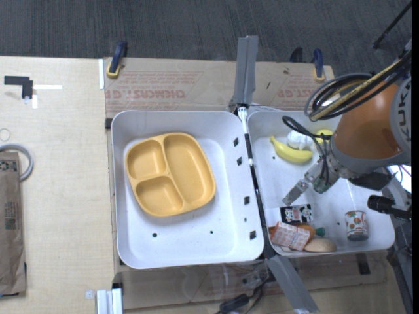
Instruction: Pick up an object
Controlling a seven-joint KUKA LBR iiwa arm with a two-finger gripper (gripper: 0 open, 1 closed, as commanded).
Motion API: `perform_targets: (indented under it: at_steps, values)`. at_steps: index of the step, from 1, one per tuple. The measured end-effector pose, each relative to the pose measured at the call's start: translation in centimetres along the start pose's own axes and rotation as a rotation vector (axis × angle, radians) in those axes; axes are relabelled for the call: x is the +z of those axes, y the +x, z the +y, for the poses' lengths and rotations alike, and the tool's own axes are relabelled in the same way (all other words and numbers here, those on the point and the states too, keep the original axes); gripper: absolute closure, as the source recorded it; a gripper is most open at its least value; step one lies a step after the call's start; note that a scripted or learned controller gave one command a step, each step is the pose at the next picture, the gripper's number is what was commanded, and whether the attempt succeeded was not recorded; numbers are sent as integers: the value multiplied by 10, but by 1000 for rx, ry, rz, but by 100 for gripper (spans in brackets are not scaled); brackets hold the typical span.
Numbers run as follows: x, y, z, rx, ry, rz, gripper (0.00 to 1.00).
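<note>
My gripper hangs over the middle of the right bin, below the orange wrist band. It is above bare bin floor, between a yellow banana at the back and a small black-and-white carton just in front of it. Nothing shows in its grasp. A red and orange packet and a tan bread-like piece lie at the bin's front edge. A small printed can stands at the front right. A white item sits behind the banana.
The left bin holds a yellow divided plate. A grey divider post rises between the bins at the back. Black cables loop above the arm. A brown bag lies at the far left on the bench.
</note>
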State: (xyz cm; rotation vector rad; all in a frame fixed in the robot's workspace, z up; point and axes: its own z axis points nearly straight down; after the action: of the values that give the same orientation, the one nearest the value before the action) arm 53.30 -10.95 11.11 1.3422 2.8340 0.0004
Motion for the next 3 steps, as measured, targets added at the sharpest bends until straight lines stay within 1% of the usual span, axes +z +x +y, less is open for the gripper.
perform_targets:
  at_steps: [1,2,3]
  values:
    - [23,-49,45,-144,3,6,0]
    - [16,-51,45,-138,3,6,100]
    - [-109,-4,67,123,6,5,100]
